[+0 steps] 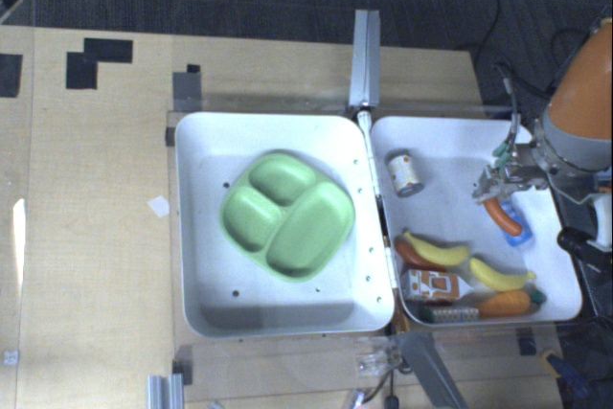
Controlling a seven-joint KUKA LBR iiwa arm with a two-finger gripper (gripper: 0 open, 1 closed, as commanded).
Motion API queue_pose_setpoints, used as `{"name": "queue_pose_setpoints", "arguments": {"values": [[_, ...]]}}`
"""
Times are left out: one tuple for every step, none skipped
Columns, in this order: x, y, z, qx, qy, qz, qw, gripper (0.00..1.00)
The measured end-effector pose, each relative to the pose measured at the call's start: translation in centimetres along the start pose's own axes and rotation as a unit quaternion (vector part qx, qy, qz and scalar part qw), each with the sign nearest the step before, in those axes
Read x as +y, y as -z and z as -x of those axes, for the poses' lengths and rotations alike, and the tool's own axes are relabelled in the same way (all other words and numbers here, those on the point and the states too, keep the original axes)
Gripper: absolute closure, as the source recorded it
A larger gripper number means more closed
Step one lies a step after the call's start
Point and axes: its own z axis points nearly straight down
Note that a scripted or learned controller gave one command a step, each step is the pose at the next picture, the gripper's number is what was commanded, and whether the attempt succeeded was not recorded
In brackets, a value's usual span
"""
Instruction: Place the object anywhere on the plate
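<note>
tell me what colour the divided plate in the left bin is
Light green; the three-compartment plastic plate shows clearly in the camera view.

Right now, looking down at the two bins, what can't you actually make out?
- End effector, camera view: too small and cluttered to tell open from shut, or whether it grips the orange and blue item below it.
- Arm: cut off by the right edge.
- Small box: label too small to read.
- Can: print blurred.
- Carrot: partly hidden by a banana.

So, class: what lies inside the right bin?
The right bin holds a can, two bananas, a carrot, a hot dog under the tool, and a carton. Their undersides are hidden.
</note>
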Motion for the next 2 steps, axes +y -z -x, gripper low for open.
{"name": "queue_pose_setpoints", "arguments": {"values": [[-1.6, -7.2, -4.6, 0.001, 0.069, -0.002, 0.9976, 1.00], [5.2, -0.6, -13.4, 0.000, 0.083, -0.001, 0.9966, 1.00]]}}
